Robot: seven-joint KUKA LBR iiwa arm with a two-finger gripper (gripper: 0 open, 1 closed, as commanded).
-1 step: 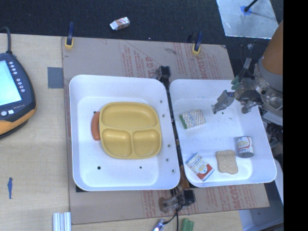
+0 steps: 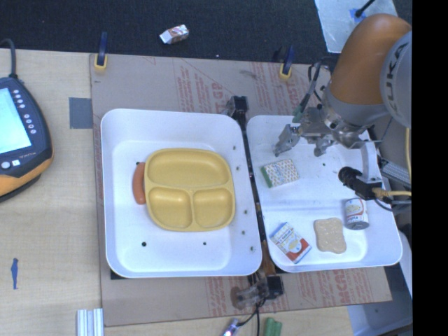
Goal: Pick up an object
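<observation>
The gripper [image 2: 302, 140] is hovering over the far part of the right bin [image 2: 392, 254], its fingers standing slightly apart and gripping nothing. The green patterned packet [image 2: 281, 173], the likeliest target, is lying just toward the camera from the fingertips, its long axis running slightly aslant across the bin. Farther from the gripper, the bin is also holding a blue-and-white carton [image 2: 290, 241], a tan slab [image 2: 330, 235] and a small can [image 2: 356, 213]. The left bin [image 2: 119, 250] is holding a yellow divided tray [image 2: 189, 188], with a hot dog [image 2: 139, 182] touching its left side.
</observation>
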